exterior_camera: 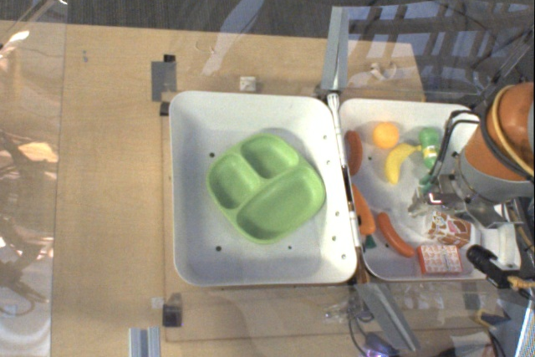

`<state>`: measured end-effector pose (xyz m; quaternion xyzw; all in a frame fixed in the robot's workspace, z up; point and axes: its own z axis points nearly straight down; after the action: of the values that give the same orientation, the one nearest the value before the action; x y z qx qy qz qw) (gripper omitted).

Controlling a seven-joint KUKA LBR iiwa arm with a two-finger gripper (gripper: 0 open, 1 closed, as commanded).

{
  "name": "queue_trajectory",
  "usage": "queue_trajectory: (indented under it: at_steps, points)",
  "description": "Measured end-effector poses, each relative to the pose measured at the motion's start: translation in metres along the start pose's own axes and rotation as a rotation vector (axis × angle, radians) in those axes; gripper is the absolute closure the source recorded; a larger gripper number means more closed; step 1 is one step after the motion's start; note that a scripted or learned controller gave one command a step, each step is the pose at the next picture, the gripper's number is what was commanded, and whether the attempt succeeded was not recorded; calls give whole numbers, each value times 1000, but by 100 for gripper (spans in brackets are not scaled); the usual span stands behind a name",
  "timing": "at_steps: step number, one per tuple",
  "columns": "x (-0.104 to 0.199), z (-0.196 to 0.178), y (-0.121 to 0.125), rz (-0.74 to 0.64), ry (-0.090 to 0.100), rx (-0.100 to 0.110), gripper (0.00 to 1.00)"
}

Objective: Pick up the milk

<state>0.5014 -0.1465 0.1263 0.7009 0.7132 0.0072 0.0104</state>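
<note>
The milk [441, 251] is a small white carton with red print. It lies flat near the front edge of the right bin [393, 267]. My gripper [428, 199] hangs over the right bin, just behind the carton's top end and close above it. The grey arm with its orange band [510, 138] comes in from the right and hides the bin's right side. I see nothing held in the gripper.
In the right bin lie an orange [385, 135], a banana [399, 162], a green item [429, 139], a sausage [354, 151], a carrot [365, 216] and another sausage [394, 235]. The left bin [188, 180] holds a green divided plate [266, 186].
</note>
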Motion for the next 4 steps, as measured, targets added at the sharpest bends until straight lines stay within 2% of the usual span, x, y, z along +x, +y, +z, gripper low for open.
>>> queue_trajectory:
  at_steps: [1,2,3,4]
  points:
    - [-58,32,-9,-107,2,3,100]
    - [-11,-54,37,-144,5,17,100]
    - [-50,31,41,-333,3,10,100]
    - [-50,32,41,-333,3,10,0]
